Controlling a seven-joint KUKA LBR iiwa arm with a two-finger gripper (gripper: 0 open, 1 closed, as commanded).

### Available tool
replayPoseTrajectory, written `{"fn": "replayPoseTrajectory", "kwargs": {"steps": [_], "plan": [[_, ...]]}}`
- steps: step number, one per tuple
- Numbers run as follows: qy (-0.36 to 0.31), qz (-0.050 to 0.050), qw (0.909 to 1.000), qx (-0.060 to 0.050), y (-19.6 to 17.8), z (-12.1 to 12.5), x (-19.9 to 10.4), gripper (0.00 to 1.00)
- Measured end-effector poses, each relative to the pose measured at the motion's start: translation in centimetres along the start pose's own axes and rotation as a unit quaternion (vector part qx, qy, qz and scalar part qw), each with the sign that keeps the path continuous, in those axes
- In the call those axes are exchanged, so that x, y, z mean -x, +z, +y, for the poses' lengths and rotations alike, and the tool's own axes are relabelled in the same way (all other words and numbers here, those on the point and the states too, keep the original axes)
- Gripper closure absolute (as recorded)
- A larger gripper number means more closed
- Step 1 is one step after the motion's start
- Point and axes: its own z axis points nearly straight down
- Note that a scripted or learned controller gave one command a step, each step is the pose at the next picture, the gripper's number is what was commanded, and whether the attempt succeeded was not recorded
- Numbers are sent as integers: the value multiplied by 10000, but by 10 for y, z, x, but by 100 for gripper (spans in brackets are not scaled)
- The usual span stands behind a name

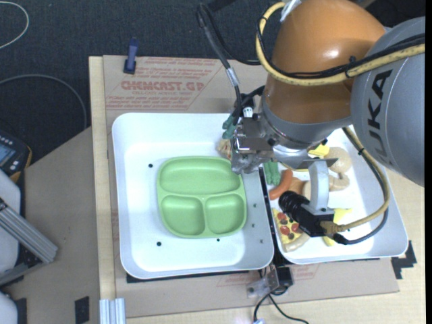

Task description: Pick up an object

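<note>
Gripper (251, 155): centre frame, above bin divider; finger state cannot be told.
Green tray (201, 196): lies unlifted.
Progress: nothing visibly picked.

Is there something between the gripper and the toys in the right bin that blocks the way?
I cannot tell. The arm's orange wrist and grey body cover most of the right bin. The gripper sits near the divider between the bins, right above the small toys, beside the green tray.

We find open floor around the green divided plate (201, 196) in the left bin (128, 181) — the right bin (388, 231) lies crowded, the arm (324, 59) overhanging its toys (290, 225).
</note>
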Motion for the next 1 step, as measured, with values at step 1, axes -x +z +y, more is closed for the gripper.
{"fn": "replayPoseTrajectory", "kwargs": {"steps": [1], "plan": [[30, -10, 10000, -40, 40, -1, 6, 100]]}}
